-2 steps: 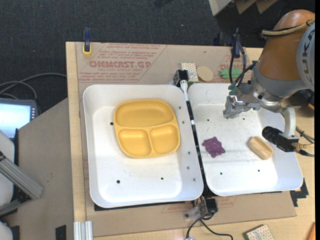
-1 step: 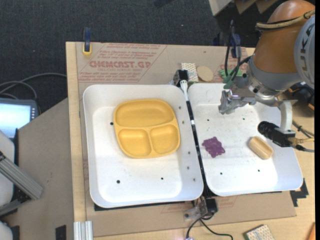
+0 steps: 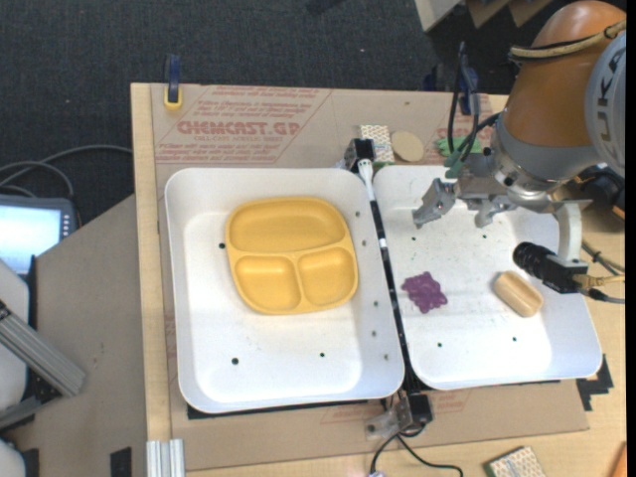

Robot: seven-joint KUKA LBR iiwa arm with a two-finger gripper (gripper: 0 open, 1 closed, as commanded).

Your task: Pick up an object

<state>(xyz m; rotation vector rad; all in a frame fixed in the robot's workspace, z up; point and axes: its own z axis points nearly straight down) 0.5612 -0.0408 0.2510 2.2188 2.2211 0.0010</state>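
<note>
A purple, lumpy object [image 3: 424,291] lies in the right bin [image 3: 467,366], near its left wall. A tan, loaf-shaped block [image 3: 519,293] rests further right in the same bin. My gripper [image 3: 460,210] hangs over the back part of the right bin, above and behind the purple object. Its two grey fingers [image 3: 433,206] are spread apart and open, with nothing between them.
The left bin [image 3: 199,296] holds a yellow divided plate [image 3: 292,253]. The ridge where the two bins meet [image 3: 383,256] runs just left of the purple object. A small round tan disc [image 3: 407,146] lies on the bench behind the bins.
</note>
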